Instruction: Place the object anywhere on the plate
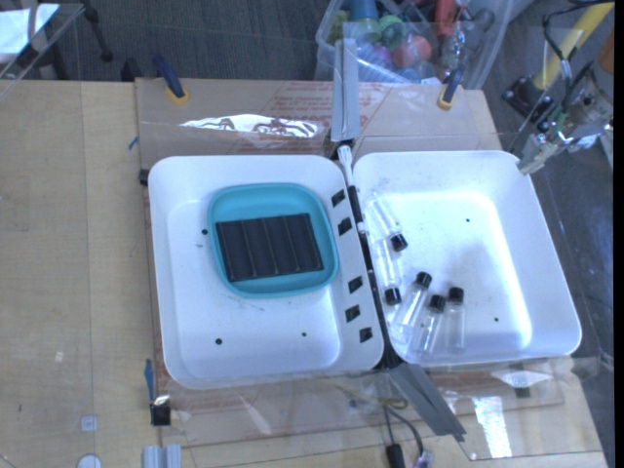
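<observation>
Inside right bin (507,178), clear black-capped vials (417,303), mostly lengthwise, teal plate (224,208) left.

Two white bins sit side by side on the tabletop (68,261): left bin (185,349), right bin (546,261). A clear plastic tub (336,37) of mixed coloured items stands beyond them. Blue clamp (171,81) at rear left; what appears to be another clamp (450,88) at rear right.

At roughly two o'clock, a small pale-grey metal gripper assembly (561,136) is seen, with thin silvery parts, dark cabling above it and a yellow cable alongside. Finer markings cannot be made out.
</observation>
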You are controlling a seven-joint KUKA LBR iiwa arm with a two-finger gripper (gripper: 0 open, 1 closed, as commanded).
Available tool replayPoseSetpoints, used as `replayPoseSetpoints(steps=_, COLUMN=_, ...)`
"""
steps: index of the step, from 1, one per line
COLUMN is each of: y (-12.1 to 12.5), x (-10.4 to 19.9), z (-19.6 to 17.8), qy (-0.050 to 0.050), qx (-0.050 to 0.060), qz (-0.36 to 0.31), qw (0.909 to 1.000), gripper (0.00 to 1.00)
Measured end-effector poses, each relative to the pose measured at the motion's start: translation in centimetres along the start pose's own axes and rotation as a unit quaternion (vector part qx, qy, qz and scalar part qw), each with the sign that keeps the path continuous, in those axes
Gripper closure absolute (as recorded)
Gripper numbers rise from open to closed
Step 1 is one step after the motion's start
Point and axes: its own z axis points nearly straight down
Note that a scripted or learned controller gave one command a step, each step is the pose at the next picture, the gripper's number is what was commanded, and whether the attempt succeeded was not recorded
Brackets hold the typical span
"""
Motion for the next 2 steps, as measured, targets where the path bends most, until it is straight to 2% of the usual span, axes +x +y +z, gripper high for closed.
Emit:
replayPoseSetpoints(steps=1, y=0.0, x=0.0, z=-0.1, qy=0.0, qx=-0.001, qz=0.0, qw=1.0, gripper=0.0)
replayPoseSetpoints(steps=2, y=-0.1, x=-0.3, z=-18.9, qy=-0.001, qx=-0.002, qz=-0.003, qw=1.0, gripper=0.0)
